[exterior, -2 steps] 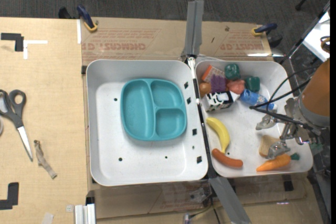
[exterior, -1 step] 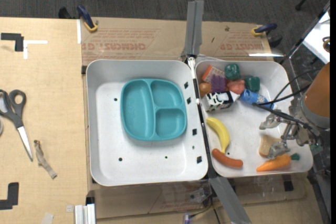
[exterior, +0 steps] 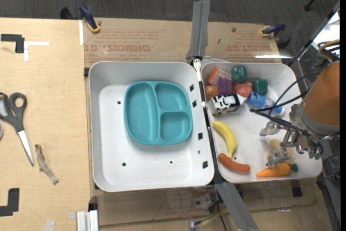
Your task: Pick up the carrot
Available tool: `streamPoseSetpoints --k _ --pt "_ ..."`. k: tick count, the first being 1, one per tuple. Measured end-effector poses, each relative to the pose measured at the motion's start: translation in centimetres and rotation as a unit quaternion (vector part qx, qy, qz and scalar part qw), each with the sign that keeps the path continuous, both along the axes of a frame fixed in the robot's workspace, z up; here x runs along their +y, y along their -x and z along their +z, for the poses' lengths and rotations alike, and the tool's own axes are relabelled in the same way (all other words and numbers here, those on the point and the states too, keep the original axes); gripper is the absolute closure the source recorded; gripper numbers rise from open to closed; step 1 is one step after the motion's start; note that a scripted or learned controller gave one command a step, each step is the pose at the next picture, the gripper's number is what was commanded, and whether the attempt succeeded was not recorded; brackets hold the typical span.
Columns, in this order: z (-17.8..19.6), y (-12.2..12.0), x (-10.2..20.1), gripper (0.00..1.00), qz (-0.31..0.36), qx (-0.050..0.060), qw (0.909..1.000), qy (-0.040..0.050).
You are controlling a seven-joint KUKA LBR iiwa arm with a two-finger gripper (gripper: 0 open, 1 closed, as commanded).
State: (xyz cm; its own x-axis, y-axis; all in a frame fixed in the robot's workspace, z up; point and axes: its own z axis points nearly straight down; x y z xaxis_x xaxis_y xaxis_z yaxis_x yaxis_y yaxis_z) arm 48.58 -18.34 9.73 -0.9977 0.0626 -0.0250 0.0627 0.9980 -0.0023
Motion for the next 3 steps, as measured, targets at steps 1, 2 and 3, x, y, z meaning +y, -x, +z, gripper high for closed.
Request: streamPoseSetpoints --k 1,2,3 --pt "-0.1 0.0 -3.2 0.00 -0.096 0.001 0.9954 -0.0053" --pt "0.9 -0.1 -3.3 1.00 -0.094 0.002 0.9955 -0.0037" --pt "8.3 0.6 -3.8 1.00 0.021 0.010 0.9997 -0.0014"
